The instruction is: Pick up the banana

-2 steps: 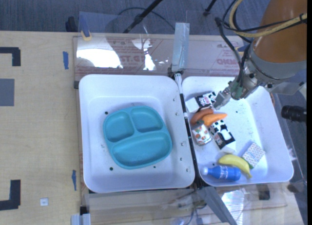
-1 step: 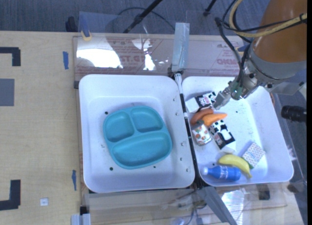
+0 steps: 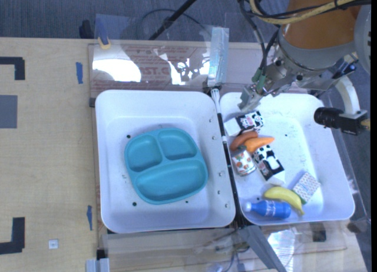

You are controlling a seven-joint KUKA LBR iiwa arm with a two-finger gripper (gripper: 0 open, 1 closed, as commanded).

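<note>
Two white bins sit side by side on the desk. Camera view: the banana [image 3: 284, 196] lies in the right bin [image 3: 330, 147], toward its near edge, touching or just beside a blue bottle [image 3: 268, 209] on its near side and a small patterned packet [image 3: 306, 187] on its right. The hand [image 3: 252, 95] hovers over the far left corner of that bin, well apart from the banana; how far it is open cannot be told, and nothing is seen in its grasp. Between the two lie an orange carrot-like piece [image 3: 252, 142], a small can [image 3: 243, 162] and two black-and-white blocks [image 3: 259, 142]. Risks, as judged: the crowded neighbours may be caught or shoved in a descent, and the curved fruit could roll off toward the bin wall.
</note>
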